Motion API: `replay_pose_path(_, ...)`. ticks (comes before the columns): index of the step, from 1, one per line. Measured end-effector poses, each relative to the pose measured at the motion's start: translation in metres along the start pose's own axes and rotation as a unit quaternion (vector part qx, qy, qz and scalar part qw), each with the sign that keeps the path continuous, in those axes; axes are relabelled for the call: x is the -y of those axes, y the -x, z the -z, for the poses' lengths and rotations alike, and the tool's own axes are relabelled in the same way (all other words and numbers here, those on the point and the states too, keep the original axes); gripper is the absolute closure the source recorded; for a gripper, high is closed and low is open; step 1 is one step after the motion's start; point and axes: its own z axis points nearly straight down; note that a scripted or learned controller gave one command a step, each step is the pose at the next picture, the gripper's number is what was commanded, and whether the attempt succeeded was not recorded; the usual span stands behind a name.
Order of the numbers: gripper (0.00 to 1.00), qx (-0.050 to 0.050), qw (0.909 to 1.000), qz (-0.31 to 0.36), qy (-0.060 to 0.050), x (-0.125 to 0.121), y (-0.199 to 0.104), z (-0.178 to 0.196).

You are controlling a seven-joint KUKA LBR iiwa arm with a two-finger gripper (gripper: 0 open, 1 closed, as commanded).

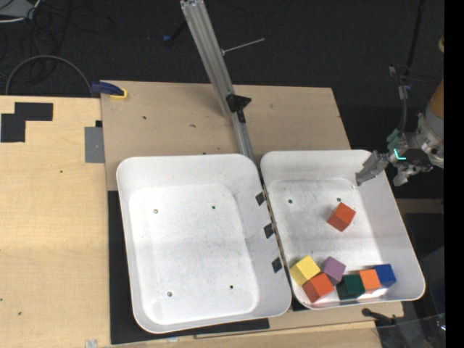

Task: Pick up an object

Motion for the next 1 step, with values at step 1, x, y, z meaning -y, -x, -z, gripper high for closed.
replay_pose_path(1, 0.00, 0.000, 1.0000, 0.000, 0.000, 0.0000, 0.0000, 0.0000)
